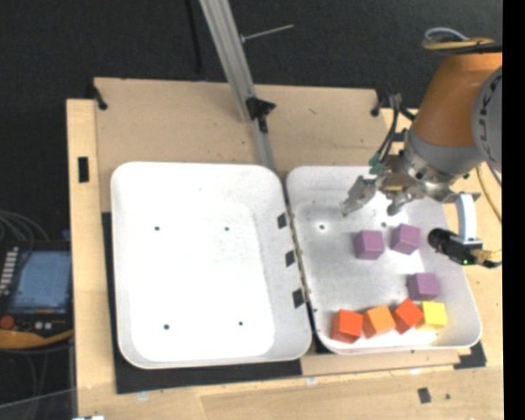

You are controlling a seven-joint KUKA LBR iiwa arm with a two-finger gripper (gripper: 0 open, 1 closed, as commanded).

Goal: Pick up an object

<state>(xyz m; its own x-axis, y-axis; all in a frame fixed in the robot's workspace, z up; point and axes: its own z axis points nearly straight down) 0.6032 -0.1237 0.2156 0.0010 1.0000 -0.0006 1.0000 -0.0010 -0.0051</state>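
My gripper (pixel 374 203) hangs over the upper part of the right bin (pixel 328 201), its two fingers spread open with nothing between them. Just below and to the right of it lie two purple cubes, one (pixel 368 244) nearer the middle and one (pixel 406 238) beside it. A third purple cube (pixel 423 284) sits lower right. Along the bin's near edge stand a red-orange cube (pixel 347 325), an orange cube (pixel 379 320), another red-orange cube (pixel 408 314) and a yellow cube (pixel 434 313).
The left bin (pixel 197 261) lies beside the right one, with small black clips on the divide between them. A slanted metal rod (pixel 236 68) rises from the back of the bench. A screen device (pixel 35 287) sits off the bench at far left.
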